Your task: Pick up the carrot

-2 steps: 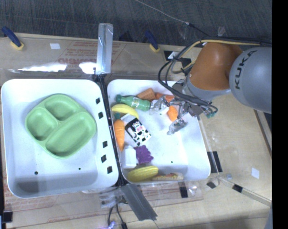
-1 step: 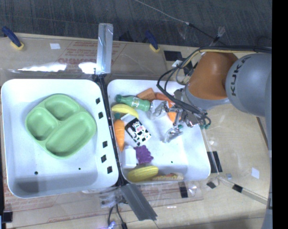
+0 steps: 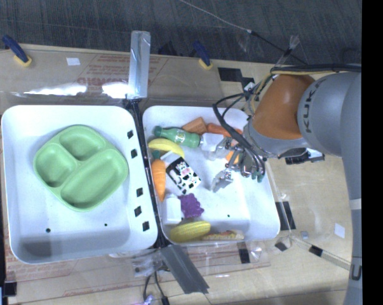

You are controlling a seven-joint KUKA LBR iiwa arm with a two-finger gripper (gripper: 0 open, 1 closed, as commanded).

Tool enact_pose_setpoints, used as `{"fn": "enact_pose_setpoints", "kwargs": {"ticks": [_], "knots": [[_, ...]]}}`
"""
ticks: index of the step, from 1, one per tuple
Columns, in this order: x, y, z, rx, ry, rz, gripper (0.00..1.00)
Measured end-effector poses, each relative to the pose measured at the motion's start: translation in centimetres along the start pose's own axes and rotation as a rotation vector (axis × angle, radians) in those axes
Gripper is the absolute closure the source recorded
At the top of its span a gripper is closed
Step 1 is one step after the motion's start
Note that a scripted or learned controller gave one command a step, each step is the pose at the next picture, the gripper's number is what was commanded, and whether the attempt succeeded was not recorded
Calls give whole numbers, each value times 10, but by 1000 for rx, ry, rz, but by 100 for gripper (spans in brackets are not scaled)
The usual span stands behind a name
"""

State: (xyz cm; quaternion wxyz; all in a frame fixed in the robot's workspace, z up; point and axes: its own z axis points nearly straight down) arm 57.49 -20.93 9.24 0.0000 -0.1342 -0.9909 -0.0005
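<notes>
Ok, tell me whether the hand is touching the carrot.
Apart. The camera view shows the hand over bare bin floor, with the milk carton lying between it and the carrot.

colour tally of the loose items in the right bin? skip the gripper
Orange: 3 (carrot, two pieces at back)
Yellow: 2 (banana, corn)
Green: 1 (bottle)
Purple: 1 (grapes)
Black-and-white: 1 (carton)
Total: 8
</notes>
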Motion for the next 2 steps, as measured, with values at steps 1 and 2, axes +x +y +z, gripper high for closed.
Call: {"fn": "enact_pose_setpoints", "kwargs": {"ticks": [1,2], "knots": [[-1,2,-11,1,-2,-8,100],[-1,2,-11,0,-2,-9,0]]}}
